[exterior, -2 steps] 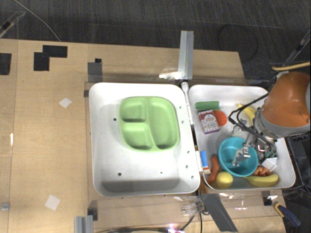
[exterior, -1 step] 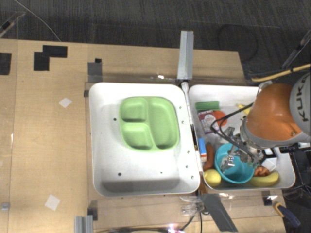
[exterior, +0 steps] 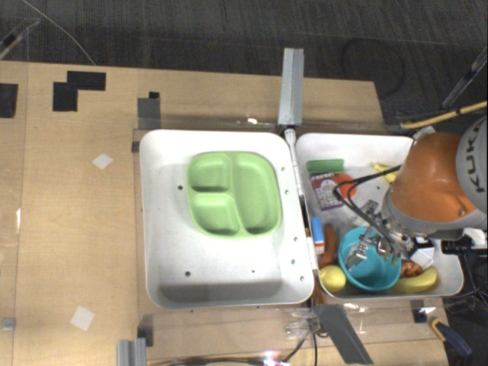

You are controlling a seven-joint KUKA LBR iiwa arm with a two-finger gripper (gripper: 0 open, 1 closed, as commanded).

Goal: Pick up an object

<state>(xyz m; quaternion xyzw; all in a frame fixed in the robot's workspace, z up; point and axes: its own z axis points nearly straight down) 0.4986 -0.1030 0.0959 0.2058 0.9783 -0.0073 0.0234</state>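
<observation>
Now | hand (exterior: 371, 244) over teal bowl (exterior: 371, 269) | contact apparently unclear

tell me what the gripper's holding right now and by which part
Cannot be told: the gripper sits low over the teal bowl in the right bin, its grip hidden.

Counter (exterior: 69, 227): light wood surface, matte, evenly lit from above. Black square markings (exterior: 76, 88) at its upper left; two small pale tags (exterior: 102, 161) on the left part. Floor (exterior: 229, 14): dark grey carpet beyond the counter's far edge. A grey metal bar (exterior: 291, 86) stands at the far edge, centre. Thin cables (exterior: 46, 29) cross the floor upper left.
</observation>
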